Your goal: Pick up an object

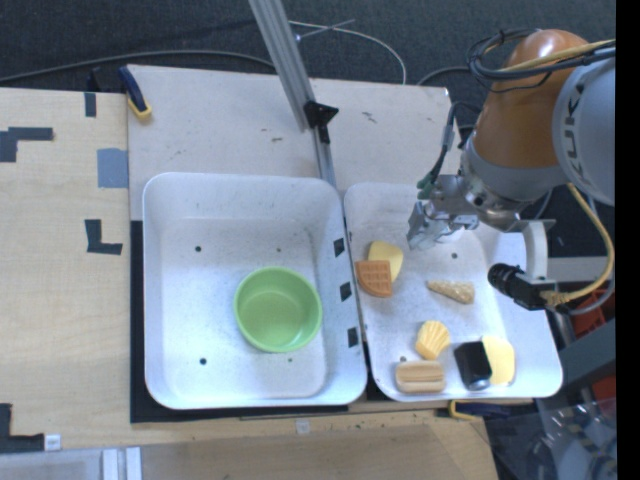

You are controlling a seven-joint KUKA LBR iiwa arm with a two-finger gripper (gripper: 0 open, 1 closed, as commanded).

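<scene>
Camera view shows our end effector (428, 230) hovering low in the right bin (385, 200), with nothing visibly between its parts; whether it is spread or pressed together we cannot tell. Just beside it, toward the left bin (165, 193), lie a yellow piece (387, 259) touching a waffle-like piece (375, 279). We judge a descent here could clip both at once and push them apart, or close on bare floor.

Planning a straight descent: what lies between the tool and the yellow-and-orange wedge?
Only bare white bin floor separates the tool from the wedge in the camera view.
</scene>
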